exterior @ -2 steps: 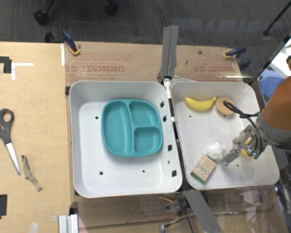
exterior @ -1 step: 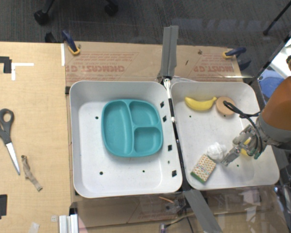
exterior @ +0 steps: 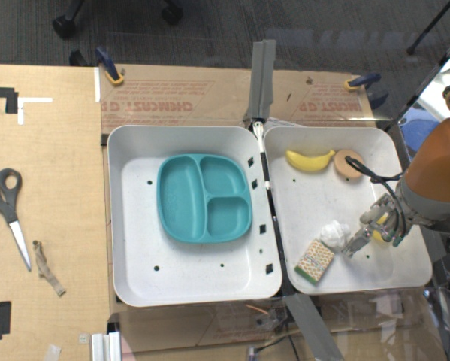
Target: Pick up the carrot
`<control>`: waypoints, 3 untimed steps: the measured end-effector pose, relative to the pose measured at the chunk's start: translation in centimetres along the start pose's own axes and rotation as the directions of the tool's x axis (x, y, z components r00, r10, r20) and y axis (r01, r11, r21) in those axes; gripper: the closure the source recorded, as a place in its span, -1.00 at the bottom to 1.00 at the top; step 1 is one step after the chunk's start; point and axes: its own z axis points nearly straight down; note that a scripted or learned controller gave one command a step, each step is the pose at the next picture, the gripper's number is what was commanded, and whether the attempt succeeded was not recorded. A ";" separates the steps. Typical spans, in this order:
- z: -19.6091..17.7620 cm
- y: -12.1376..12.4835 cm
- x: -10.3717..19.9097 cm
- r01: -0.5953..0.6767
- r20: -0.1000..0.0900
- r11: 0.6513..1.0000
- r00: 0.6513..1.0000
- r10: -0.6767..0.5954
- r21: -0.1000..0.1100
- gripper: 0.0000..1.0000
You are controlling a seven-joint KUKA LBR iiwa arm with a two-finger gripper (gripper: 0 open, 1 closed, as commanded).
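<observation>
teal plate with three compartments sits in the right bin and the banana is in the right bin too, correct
Not quite. In the camera view the teal plate sits in the left bin, not the right one. The banana is indeed in the right bin.

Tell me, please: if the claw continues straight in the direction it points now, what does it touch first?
The claw points toward the view's left and slightly down. Its tip sits beside the crumpled white object, so that likely comes first, then the small patterned packet. Height above the bin floor is unclear.
</observation>
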 end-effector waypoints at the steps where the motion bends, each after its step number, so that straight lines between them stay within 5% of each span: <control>1: 0.0 0.0 0.0 0.000 0.000 1.000 1.000 0.000 0.000 -1.00; 2: 0.0 0.0 0.0 0.000 0.000 1.000 1.000 0.000 0.000 -1.00; 3: -1.0 0.1 -0.2 0.003 0.004 1.000 1.000 -0.003 -0.001 1.00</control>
